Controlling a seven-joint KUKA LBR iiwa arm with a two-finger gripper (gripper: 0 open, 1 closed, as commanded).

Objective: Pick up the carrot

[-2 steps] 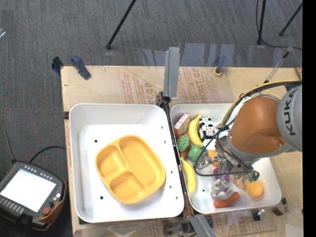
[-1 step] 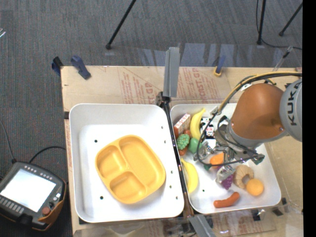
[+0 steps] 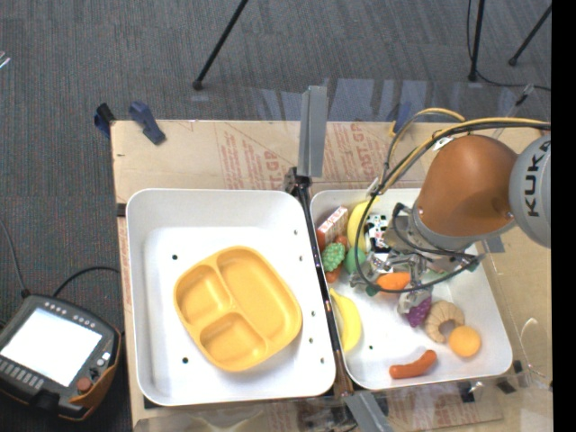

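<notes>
I see the carrot (image 3: 393, 282) right under my jaws (image 3: 392, 271), low in the right bin (image 3: 498, 331) for pinching; I cannot tell their state.

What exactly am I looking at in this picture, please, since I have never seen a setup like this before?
This is one camera fixed above a bench, looking down at a slant. The grey and orange shape on the right is a robot arm; its gripper hangs over the right bin. That bin holds toy food: an orange carrot right at the gripper, a banana, purple grapes, a sausage and more. Whether the carrot is gripped cannot be told. The left bin holds a yellow divided plate.
</notes>
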